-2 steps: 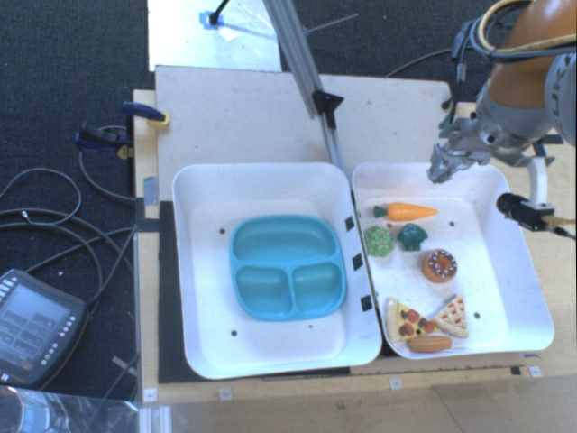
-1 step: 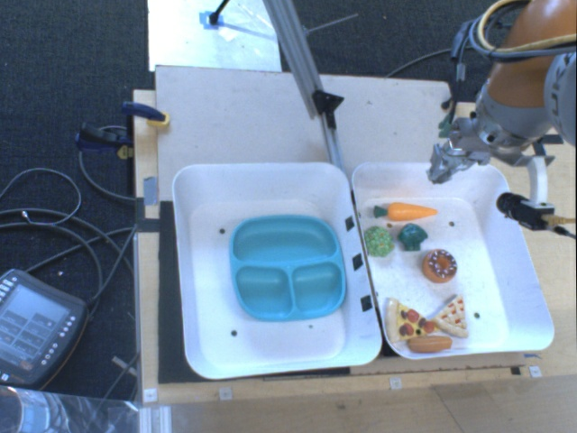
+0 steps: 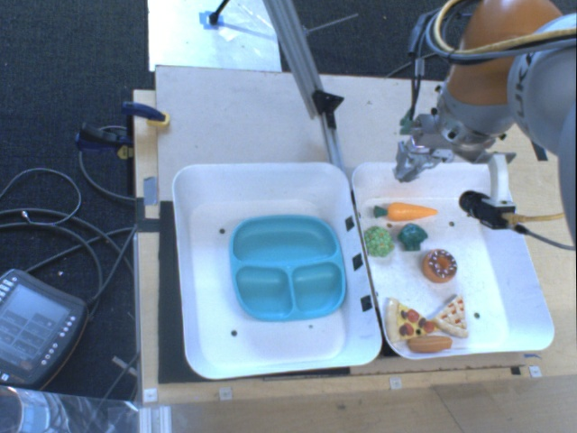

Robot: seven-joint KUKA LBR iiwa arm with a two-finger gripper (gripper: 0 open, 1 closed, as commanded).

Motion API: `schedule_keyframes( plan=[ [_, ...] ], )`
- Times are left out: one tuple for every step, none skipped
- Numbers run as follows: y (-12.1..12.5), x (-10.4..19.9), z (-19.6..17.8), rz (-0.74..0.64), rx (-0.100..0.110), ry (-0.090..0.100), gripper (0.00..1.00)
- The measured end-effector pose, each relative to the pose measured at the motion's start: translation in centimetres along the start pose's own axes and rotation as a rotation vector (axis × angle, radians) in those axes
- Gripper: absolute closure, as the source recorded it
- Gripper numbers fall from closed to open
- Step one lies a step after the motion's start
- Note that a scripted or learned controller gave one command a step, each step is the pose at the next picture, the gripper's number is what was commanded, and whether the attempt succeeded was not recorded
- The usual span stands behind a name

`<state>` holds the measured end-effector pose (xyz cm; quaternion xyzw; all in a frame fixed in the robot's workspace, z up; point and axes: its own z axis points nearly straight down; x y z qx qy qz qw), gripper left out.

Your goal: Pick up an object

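In the right bin lie several toy foods: an orange carrot near the back, a light green broccoli, a darker green piece, a chocolate donut, two pizza slices and a hot dog at the front. My gripper hangs over the right bin's back edge, above and just behind the carrot. Nothing shows between its fingers, which point down.
The left bin holds a blue divided plate in its middle. A slanted grey pole rises behind the bins. Clamps and cables lie off the bench at the left.
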<state>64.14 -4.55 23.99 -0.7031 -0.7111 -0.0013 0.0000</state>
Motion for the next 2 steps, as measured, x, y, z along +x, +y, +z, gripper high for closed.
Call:
schedule_keyframes(
  plan=[
    [0.0,5.4,-0.9,-0.001,-0.001,0.001,1.00],
    [-0.7,11.5,-0.6,0.000,0.002,0.001,1.00]
  ],
)
